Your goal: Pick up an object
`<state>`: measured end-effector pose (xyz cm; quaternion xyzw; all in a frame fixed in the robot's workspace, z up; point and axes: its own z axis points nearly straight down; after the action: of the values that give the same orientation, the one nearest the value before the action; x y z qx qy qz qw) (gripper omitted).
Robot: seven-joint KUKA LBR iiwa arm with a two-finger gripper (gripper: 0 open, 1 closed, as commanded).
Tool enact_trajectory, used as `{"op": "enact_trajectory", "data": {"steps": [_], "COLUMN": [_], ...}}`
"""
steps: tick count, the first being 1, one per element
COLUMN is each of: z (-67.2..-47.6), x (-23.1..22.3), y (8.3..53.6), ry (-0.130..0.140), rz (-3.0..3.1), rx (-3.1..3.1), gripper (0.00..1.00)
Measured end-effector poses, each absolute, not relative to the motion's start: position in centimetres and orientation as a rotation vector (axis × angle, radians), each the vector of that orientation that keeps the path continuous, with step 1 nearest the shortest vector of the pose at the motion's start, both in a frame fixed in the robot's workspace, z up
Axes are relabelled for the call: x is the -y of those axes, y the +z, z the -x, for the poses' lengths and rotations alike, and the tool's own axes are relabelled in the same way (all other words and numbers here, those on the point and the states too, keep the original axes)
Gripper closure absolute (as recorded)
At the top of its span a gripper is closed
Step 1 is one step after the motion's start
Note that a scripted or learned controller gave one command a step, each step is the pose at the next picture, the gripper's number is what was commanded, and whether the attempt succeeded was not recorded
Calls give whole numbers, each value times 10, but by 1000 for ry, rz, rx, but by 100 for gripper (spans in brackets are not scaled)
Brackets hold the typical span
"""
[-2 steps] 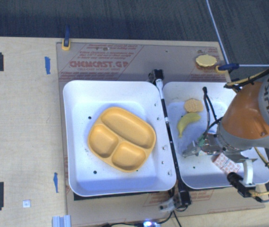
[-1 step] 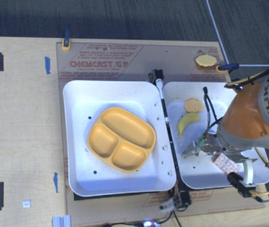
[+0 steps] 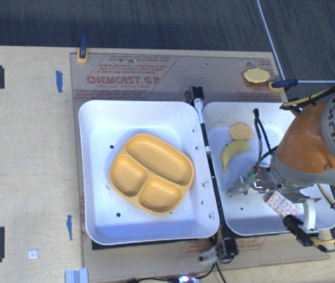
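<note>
In right bin (image 3: 327,220), gripper (image 3: 238,187) sits low nr banana (image 3: 233,152) & cookie (image 3: 241,131); can't tell its state.

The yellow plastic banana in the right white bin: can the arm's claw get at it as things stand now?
Probably yes. The yellow plastic banana lies on bare floor of the right white bin with nothing on top of it, the round tan cookie close above it, and the claw hangs just below it in the same bin.

Yellow tray (image 3: 151,173), white bins (image 3: 91,158), yellow-green banana (image 3: 233,152).
</note>
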<state>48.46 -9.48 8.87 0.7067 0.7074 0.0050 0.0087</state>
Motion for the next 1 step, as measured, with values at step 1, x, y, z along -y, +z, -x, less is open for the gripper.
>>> {"op": "enact_trajectory", "data": {"steps": [1], "z": [-485], "x": [94], "y": [89], "ry": [14], "rz": [-2208], "rx": [-2209], "gripper": [0]}}
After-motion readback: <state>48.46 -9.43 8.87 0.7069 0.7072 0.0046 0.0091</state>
